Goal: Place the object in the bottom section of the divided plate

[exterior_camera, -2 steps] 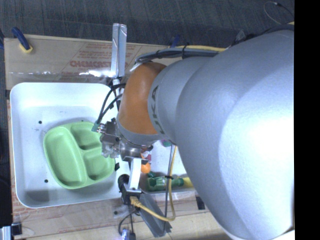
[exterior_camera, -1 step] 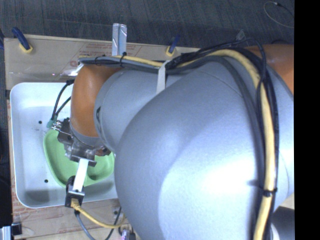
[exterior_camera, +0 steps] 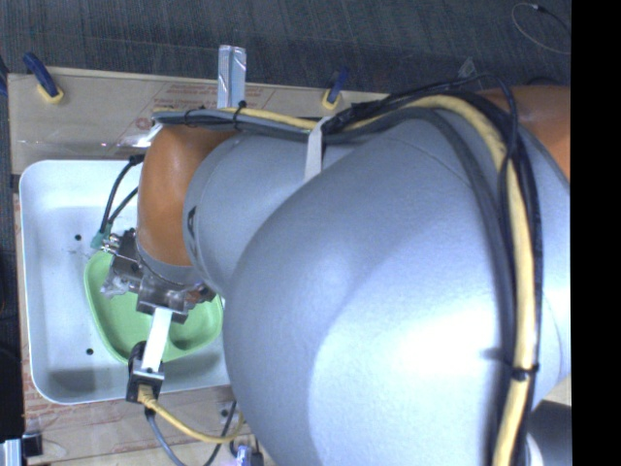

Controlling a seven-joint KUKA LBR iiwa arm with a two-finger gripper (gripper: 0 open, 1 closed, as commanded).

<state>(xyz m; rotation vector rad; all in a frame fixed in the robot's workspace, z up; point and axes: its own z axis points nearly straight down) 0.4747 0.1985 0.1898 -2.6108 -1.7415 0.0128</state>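
The big grey arm (exterior_camera: 388,289) comes in from 3 o'clock and covers most of the bench (exterior_camera: 97,100). Its orange band (exterior_camera: 170,192) sits over the left white bin (exterior_camera: 49,260). Just under the band is the tool (exterior_camera: 146,287), pointing down into that bin.

The green plate (exterior_camera: 199,330) lies in the bin right under the tool. Green peeks out around the tool at 9 o'clock, at 6 o'clock and a bit at 4 o'clock. So the tool is over the plate, not beside it. The wrist covers the middle of the plate, and I cannot see the walls that split it into parts.

I cannot tell if the tool is open or shut, because the wrist is in the way. I also cannot tell where the object is (it may be in the tool or under it, but that is a guess).

The thing that matters most for the next move is which way the bottom part of the plate lies from the tool. I think it is toward 6 o'clock, where the green edge curves near the front wall of the bin. A white tab (exterior_camera: 150,354) on the wrist hangs over that same side. If so, the tool may need to slide a little toward 6 o'clock before it lets anything go.
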